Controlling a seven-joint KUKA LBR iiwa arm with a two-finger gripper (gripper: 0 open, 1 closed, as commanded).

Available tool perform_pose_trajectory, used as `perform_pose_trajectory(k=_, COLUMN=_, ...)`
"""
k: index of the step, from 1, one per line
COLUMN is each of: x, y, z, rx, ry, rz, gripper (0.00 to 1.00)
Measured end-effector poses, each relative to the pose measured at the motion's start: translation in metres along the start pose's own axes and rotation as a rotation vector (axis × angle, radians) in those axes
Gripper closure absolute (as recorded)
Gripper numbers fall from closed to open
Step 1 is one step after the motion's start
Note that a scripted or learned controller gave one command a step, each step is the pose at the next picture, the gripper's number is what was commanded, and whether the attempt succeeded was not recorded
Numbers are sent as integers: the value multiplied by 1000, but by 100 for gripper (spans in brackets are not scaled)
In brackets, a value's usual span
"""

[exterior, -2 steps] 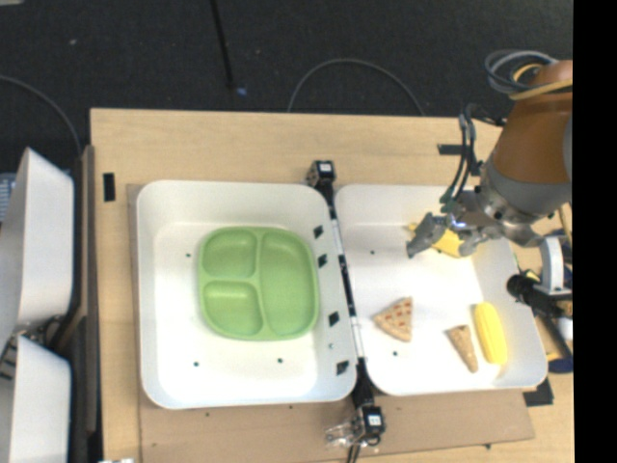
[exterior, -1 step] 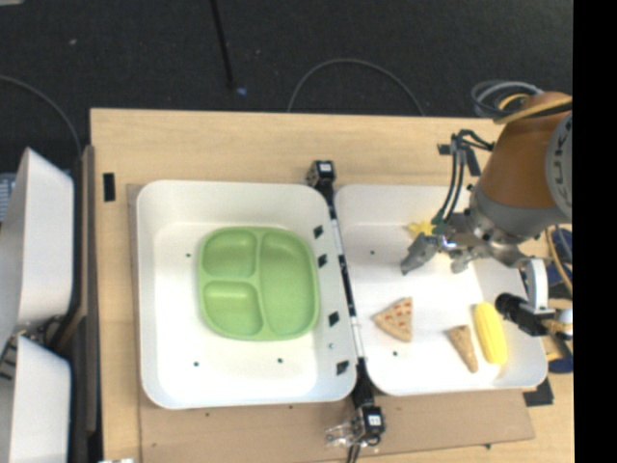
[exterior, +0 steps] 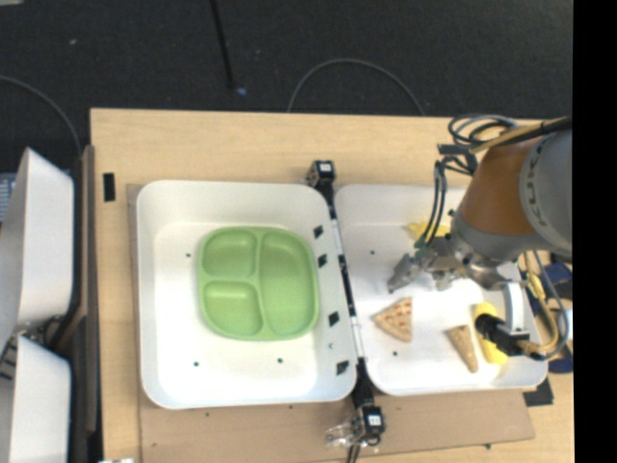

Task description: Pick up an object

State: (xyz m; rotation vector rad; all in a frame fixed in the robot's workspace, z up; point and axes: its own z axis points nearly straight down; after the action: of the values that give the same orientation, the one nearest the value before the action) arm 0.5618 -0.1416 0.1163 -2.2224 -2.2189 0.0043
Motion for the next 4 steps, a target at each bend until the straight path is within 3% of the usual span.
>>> perform_pose_trajectory(k=1, x=-1, y=0, z=16, rx=-1, ry=0, rz=3, gripper=0)
perform_pose_trajectory(k=2, x=-2, y=1, z=4, rx=-7, ry=0, rz=8, gripper=100)
perform_pose_trajectory(k=4, x=-20, y=11, z=-113, rx=-11, ry=-2, rz=1, gripper=100)
